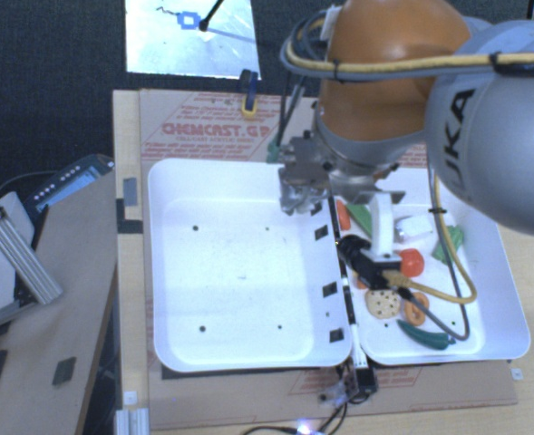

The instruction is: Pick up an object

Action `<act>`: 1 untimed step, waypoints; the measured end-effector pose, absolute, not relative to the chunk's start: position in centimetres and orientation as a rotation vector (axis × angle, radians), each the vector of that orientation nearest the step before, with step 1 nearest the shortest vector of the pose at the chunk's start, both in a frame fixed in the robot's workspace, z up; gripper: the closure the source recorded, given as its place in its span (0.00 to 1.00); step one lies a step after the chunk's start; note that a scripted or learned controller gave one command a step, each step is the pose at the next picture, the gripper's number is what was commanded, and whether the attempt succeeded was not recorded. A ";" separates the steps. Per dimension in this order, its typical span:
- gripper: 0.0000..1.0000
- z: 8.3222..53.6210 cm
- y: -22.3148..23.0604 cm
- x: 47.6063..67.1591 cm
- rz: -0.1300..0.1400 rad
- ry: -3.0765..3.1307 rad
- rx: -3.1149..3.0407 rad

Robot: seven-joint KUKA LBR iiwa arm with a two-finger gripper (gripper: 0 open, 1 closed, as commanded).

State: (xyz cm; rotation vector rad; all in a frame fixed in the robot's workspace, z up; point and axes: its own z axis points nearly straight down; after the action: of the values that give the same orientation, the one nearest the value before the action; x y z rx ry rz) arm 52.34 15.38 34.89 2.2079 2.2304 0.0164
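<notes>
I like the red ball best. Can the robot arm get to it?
Probably yes. The red ball lies in the right-hand bin with nothing on top of it, and the arm hangs over that bin. A white piece sits close beside it, so a clean grab may be tricky.

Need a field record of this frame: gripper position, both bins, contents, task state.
gripper: over the left bin's far right corner, beside the divider
grasp: cannot tell
left bin: bare white floor with a few small dark dots
right bin: holds the loose items
items: red round piece; tan dotted biscuit; green pod; orange stick
task state: no item seen lifted; all four lie in the right bin
</notes>
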 end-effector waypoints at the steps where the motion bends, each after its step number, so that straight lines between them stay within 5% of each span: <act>1: 1.00 26.7 23.5 50.4 -0.005 2.237 2.212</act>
State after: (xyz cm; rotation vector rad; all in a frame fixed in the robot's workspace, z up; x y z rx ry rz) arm 50.43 23.47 26.72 2.2118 2.2366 -0.0050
